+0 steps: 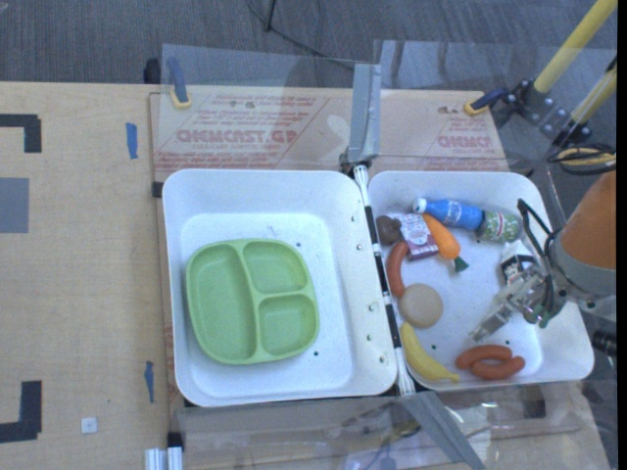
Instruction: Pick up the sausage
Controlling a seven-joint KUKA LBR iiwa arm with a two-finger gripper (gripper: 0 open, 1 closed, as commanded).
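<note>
An orange-red sausage (490, 361) lies at the front right of the right bin (568, 355), close to the front wall. A second, thinner red sausage (395, 268) curves along that bin's left wall. My gripper (495, 319) hangs over the right side of the right bin, pointing down and to the left, just above and behind the orange-red sausage. Nothing shows in its grasp.
The right bin also holds a blue bottle (451, 211), a green can (500, 226), a carrot (443, 236), a dark snack packet (418, 235), a tan round bun (422, 305) and a banana (424, 357). A green divided plate (253, 300) lies in the left bin (196, 204).
</note>
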